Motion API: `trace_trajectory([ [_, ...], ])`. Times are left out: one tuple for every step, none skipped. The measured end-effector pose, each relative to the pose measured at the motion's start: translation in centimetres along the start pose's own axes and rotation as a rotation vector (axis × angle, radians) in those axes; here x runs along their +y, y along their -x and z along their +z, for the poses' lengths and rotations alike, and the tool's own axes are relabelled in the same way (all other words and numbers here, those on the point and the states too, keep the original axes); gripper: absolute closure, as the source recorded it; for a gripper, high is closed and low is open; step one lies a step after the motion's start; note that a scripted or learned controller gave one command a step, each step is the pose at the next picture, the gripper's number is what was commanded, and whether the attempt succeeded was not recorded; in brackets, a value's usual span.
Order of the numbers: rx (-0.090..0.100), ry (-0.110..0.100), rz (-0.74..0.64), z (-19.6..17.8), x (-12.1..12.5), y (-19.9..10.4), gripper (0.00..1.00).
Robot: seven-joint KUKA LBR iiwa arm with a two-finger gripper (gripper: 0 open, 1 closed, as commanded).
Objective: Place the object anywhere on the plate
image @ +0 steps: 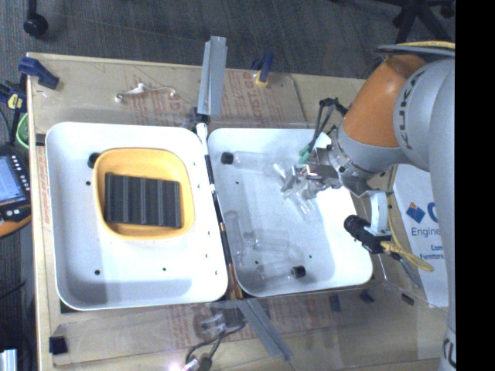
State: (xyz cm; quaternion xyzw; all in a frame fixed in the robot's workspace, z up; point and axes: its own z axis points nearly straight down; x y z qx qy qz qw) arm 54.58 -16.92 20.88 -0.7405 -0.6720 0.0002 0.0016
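Note:
A yellow plate (143, 161) lies in the left bin (69, 230). A dark grey ribbed block (144, 200) rests flat on the middle of the plate. My gripper (300, 182) hangs over the upper right part of the right bin (340, 261), well away from the plate, and points left and down. Glare and clear plastic blur its tip.
Clear plastic items lie in the right bin: one near its top left (251, 161) and a cluster near the bottom (267, 250). A small black piece (297, 270) sits by that cluster. A metal bar (210, 76) and clamps stand on the bench behind the bins.

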Motion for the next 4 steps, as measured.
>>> trace_trajectory([
  [-0.001,-0.001,-0.107,-2.3,2.1,-5.6,1.00],
  [-0.002,0.002,-0.296,-3.6,5.6,-11.9,1.00],
  [-0.001,-0.002,-0.443,0.9,6.2,-16.3,1.00],
  [-0.001,-0.002,-0.443,0.9,6.2,-16.2,0.00],
])
